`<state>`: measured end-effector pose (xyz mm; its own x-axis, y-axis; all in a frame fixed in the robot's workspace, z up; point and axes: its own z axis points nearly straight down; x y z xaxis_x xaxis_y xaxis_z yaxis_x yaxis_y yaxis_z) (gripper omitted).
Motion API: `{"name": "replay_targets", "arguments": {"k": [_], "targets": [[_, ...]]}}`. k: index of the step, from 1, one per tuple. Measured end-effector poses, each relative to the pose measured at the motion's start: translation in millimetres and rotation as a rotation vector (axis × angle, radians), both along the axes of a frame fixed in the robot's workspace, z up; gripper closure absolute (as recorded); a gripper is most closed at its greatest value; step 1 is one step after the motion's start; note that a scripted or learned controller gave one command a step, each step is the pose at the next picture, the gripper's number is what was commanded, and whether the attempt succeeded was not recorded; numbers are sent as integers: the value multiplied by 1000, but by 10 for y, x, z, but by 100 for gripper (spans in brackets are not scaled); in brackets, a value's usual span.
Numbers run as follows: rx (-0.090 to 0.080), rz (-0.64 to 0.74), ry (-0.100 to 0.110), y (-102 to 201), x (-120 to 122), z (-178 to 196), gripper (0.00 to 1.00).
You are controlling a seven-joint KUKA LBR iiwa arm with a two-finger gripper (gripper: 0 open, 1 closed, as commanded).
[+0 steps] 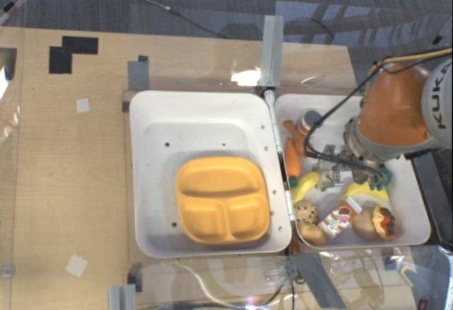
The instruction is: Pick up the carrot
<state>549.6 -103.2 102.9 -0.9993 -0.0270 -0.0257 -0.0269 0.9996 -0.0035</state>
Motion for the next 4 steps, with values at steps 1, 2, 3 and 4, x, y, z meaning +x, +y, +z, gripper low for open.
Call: {"name": "replay_targets", "arguments": {"k": [1, 2, 3, 4], "targets": [[3, -9, 18, -21, 67, 94, 100], [3, -113, 10, -514, -350, -134, 100], [-4, 127, 4, -434, -546, -127, 100], [-5, 248, 14, -869, -196, 100, 100]]}}
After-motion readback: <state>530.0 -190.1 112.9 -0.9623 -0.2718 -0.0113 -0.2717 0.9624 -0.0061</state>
